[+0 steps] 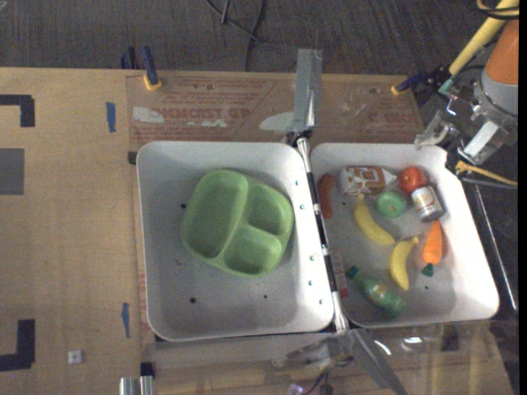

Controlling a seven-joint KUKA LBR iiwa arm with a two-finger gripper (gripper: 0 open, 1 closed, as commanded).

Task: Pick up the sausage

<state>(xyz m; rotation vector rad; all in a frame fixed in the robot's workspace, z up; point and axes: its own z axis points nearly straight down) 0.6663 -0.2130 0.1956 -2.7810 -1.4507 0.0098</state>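
Note:
The sausage (327,194) is a short reddish-brown piece lying lengthwise against the left wall of the right bin (478,299). My gripper (458,142) hangs at the bin's far right corner, over the rim and well to the right of the sausage. It sits below the arm's orange band, and nothing is visible in it. A small printed packet (366,179) lies just to the right of the sausage.
The right bin also holds a tomato (412,177), a green round piece (393,204), a small can (426,203), two bananas (372,224) (401,262), a carrot (433,243) and a green bottle (380,292). A green divided plate (239,221) lies in the left bin (160,295).

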